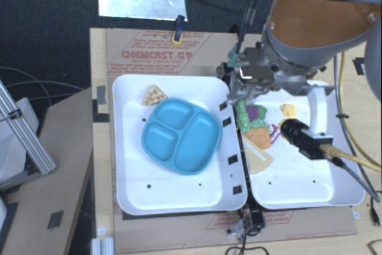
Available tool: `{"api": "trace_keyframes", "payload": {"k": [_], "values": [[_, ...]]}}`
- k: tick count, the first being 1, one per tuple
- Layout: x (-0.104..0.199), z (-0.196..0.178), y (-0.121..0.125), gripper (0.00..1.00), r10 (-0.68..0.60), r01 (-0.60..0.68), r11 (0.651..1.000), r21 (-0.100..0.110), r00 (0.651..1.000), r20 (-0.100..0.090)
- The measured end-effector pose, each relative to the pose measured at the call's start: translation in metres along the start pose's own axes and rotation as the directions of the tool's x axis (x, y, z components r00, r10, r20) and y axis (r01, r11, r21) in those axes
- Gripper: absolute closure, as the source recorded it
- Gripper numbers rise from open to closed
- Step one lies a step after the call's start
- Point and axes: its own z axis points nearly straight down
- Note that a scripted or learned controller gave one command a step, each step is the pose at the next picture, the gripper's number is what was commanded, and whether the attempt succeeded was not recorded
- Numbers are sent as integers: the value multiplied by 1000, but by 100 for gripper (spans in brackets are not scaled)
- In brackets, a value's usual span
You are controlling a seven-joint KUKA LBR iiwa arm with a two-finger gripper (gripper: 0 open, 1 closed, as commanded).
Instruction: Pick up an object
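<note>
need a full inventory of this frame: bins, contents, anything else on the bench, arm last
white bins: 2, white, side by side on the bench
divided plate: 1, blue, middle of the left bin
waffle-like piece: 1, tan, left bin, far corner by the plate
green item: 1, green, right bin, near the divider under the gripper
purple item: 1, purple, beside the green item
orange item: 1, orange, right bin, nearer than the green one
small yellow item: 1, yellow, right bin, far side
arm: 1, grey and orange, over the right bin
gripper: 1, at the bins' divider
</note>
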Motion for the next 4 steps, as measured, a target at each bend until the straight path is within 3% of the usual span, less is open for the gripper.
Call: {"api": "trace_keyframes", "payload": {"k": [1,2,3,4], "values": [[-1,17,-1,100,8,-8,1000,4,1000,1],[-9,-103,0,100,5,-5,1000,-11,1000,-3],[-14,24,-2,100,11,-11,1000,15,1000,4],[-14,17,-1,0,8,-8,1000,3,1000,1]]}}
